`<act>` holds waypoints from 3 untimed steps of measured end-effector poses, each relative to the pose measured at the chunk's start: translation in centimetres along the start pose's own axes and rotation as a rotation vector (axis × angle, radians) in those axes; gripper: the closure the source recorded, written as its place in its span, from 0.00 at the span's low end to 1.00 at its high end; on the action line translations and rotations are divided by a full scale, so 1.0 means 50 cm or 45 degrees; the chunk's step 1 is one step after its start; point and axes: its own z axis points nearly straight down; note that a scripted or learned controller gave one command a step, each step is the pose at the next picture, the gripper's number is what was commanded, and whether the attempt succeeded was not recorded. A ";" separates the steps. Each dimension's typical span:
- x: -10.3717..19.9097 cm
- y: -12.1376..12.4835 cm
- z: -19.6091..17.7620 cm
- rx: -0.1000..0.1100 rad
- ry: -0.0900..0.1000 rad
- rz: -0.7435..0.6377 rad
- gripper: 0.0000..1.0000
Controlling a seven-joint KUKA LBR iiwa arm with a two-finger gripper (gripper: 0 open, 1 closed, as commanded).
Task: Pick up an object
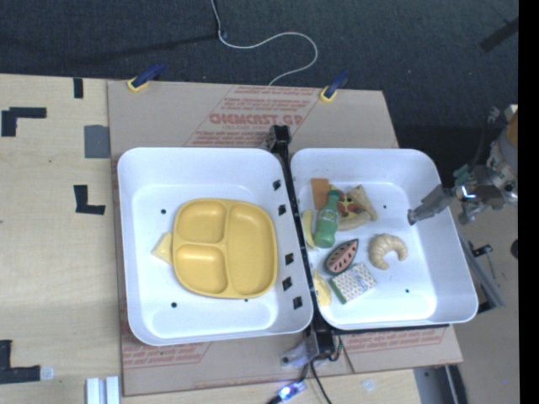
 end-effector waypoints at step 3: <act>-0.009 0.010 0.243 -0.004 -0.001 -0.003 0.00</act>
